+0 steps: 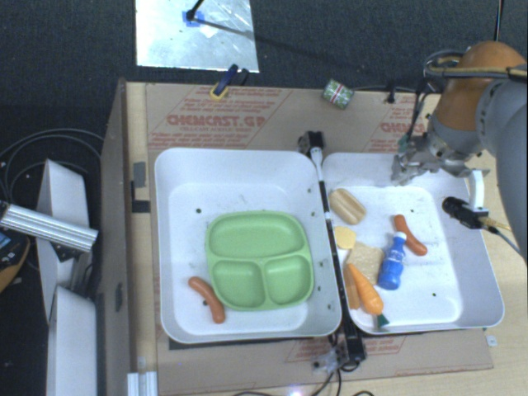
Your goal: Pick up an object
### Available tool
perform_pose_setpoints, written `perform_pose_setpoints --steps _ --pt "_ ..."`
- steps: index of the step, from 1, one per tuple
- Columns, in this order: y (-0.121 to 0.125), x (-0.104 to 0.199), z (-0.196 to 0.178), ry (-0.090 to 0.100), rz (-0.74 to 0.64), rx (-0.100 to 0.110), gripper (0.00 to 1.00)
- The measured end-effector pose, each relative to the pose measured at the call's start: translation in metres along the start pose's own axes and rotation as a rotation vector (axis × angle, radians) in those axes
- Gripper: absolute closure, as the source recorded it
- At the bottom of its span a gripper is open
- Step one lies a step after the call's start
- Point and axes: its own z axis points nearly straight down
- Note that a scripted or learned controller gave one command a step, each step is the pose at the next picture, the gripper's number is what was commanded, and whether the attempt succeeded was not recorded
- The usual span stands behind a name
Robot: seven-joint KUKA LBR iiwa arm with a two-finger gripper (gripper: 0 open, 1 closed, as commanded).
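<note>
Dark speckled carpet is surrounding the counter, which is wearing printed brown cardboard. A shiny metal sheet is lying on the floor beyond it, and black cables are looping at left.

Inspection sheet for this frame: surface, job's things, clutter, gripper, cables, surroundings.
Surface: cardboard-covered bench bearing left bin and right bin.
Job's things: right bin holds hot dog bun, yellow piece, cracker, carrot, blue bottle, orange sausage; left bin holds green divided plate and another sausage.
Clutter: small can and clip on the cardboard.
Gripper: gripper over right bin's far rim, nothing seen between fingers.
Cables: black loops at left.
Surroundings: dark carpet, foil sheet.
</note>
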Motion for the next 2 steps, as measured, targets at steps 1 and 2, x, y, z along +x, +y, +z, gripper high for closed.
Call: perform_pose_setpoints --steps 1,2 --pt "0.000 0.000 0.000 0.000 -0.001 0.000 0.00" --pt "-0.047 -0.005 -0.010 0.003 0.010 0.007 0.00"
